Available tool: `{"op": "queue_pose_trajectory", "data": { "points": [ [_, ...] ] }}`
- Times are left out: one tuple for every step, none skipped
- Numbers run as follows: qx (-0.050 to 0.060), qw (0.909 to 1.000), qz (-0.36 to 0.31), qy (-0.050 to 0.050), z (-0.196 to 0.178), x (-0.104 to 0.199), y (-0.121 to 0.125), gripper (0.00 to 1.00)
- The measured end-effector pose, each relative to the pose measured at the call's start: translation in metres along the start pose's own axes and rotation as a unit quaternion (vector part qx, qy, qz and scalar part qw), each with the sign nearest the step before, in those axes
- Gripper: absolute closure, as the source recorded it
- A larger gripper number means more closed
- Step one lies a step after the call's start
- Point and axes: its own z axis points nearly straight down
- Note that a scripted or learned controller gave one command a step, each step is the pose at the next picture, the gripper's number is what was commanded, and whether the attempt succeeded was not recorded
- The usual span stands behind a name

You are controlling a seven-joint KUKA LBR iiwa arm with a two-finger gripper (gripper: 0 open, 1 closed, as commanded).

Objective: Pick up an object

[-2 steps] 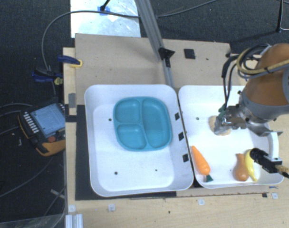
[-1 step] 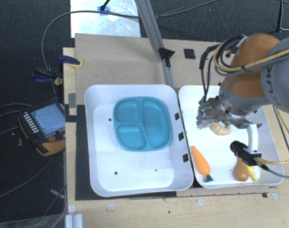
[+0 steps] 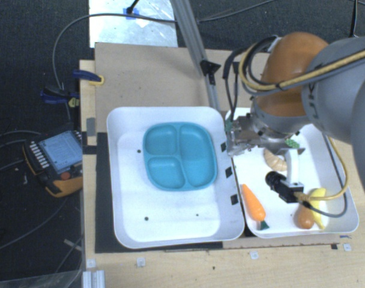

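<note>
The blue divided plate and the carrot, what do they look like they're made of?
The blue divided plate looks like moulded plastic: one even colour, rounded compartments, a soft sheen. The carrot in the right bin is probably a plastic toy: smooth, uniformly orange, with a small green stub at one end. Neither can be confirmed by sight alone.
</note>
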Motion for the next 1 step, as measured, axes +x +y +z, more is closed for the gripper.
{"op": "queue_pose_trajectory", "data": {
  "points": [
    [0.001, 1.0, 0.0, 0.0, 0.0099, 0.0593, 0.0008, 1.0]
  ]
}}
